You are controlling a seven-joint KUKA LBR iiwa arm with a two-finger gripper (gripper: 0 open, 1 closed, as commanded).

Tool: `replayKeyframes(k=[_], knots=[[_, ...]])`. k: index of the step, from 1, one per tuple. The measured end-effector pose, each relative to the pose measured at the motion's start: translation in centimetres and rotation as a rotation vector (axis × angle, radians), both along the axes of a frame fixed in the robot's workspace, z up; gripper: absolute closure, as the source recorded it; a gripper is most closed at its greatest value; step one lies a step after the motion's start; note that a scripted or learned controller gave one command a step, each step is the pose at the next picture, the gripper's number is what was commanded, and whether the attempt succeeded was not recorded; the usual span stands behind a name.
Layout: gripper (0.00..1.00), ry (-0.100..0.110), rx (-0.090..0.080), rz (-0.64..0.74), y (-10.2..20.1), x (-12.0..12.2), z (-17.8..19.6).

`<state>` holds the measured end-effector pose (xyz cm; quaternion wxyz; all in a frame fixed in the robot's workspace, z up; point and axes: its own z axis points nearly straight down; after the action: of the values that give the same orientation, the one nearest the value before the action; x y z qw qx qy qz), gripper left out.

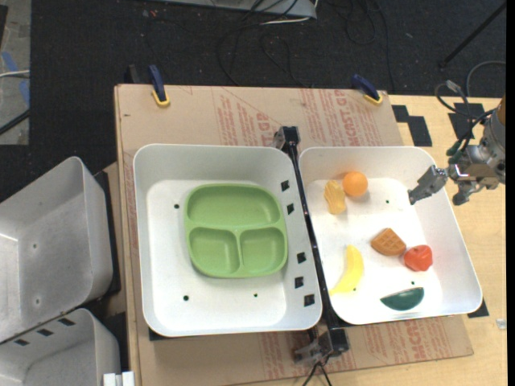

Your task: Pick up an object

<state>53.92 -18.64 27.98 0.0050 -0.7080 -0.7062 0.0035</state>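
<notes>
Gripper is hovering open, holding nothing, at right bin's edge; orange ball is lying nearest, twd the left.

Left bin: we find a divided tray lying at its middle, flat on the floor.
Right bin: just beside the left bin, the two walls meeting along a centre divider.
Rear of right bin: we note a round fruit touching a small pastry piece on its left.
Middle of right bin: a waffle piece, with a tomato-like piece just to its right.
Front of right bin: a banana toward the left, a flat leaf-shaped piece to its right, nearest the front wall.
Gripper: over the right bin's rear right edge, well apart from all the pieces.
</notes>
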Motion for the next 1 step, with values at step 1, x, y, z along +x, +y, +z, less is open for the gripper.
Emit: replayKeyframes(k=[1], knots=[[0.0,-0.012,-0.003,0.003,0.07,0.21,0.66]])
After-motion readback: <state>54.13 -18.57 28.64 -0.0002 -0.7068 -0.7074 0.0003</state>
